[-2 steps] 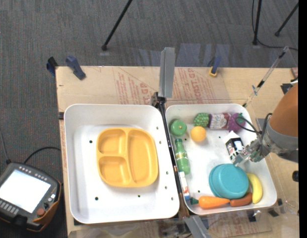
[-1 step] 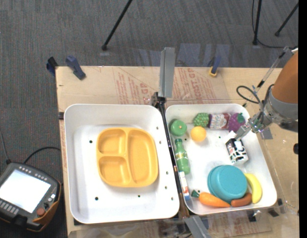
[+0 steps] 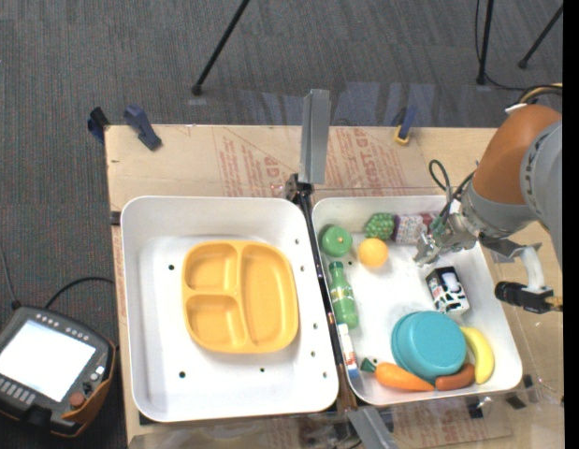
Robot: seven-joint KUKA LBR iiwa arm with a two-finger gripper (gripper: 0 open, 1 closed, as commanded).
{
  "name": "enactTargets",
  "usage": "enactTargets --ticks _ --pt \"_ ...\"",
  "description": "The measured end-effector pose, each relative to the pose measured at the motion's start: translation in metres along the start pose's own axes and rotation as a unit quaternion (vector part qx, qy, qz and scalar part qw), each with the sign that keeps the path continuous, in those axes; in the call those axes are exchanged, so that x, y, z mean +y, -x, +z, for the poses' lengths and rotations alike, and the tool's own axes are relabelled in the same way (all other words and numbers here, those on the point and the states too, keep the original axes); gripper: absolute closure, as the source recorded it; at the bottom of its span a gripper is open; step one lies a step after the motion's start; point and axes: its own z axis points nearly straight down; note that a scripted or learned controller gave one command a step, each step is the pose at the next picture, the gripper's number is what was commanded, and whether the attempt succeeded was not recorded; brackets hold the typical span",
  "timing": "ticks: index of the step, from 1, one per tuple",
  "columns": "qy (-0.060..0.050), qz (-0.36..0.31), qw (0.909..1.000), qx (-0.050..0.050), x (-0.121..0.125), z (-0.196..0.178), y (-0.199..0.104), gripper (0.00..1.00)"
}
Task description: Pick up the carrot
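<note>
The two shallow white bins [image 3: 139,251] sit side by side on a brown cardboard-covered bench [image 3: 214,162] above dark grey carpet [image 3: 102,45], with a handheld control pendant [image 3: 48,368] lying at lower left. The small orange carrot [image 3: 403,377] lies at the right bin's near edge (touching the teal bowl [image 3: 429,343]). The gripper [image 3: 429,249] hovers near the bin's far right; whether it is parted or closed cannot be determined.

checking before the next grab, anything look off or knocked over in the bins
Nothing spilled or damaged. The green bottle lies on its side by the right bin's left wall, and the carrot is wedged against the upturned teal bowl at the front edge.
</note>
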Motion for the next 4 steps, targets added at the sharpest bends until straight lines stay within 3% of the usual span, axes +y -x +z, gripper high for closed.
enactTargets --ticks 1,2,3,4 --pt "-0.002 0.094 0.9956 0.002 0.0 -0.006 -0.092 1.0" --pt "-0.003 0.095 0.9955 0.001 -0.001 -0.005 -0.09 0.0" --pt "-0.003 0.216 0.9763 0.0 0.04 0.018 -0.09 0.0" --pt "-0.003 0.212 0.9773 0.0 0.042 0.007 -0.093 1.0"
